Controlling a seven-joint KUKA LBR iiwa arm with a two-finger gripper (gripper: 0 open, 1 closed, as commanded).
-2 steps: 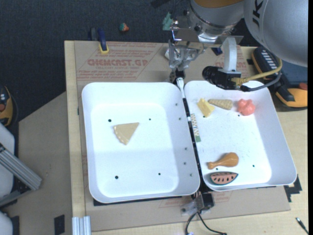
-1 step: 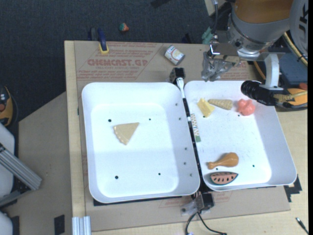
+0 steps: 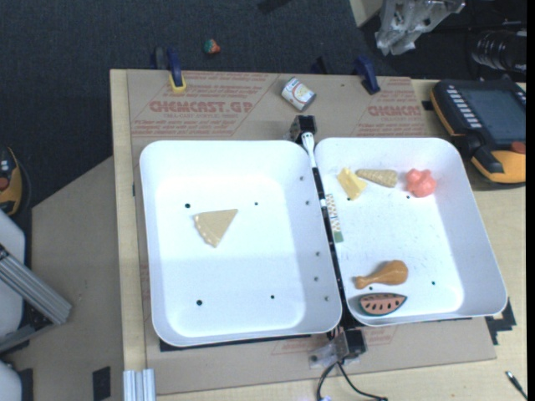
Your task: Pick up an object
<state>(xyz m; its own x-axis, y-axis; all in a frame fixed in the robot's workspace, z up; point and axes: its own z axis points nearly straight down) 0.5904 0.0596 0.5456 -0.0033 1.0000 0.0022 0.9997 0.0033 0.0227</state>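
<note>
Bench: gripper [image 3: 399, 33] above bins [image 3: 251, 161].

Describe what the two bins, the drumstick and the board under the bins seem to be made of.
Bins: probably thin moulded plastic, smooth white, with rounded corners and a slight sheen. Drumstick: likely toy plastic, uniformly orange-brown and faintly glossy. Board: looks like brown protective paper over a sheet, matte, printed with red lettering.
</note>
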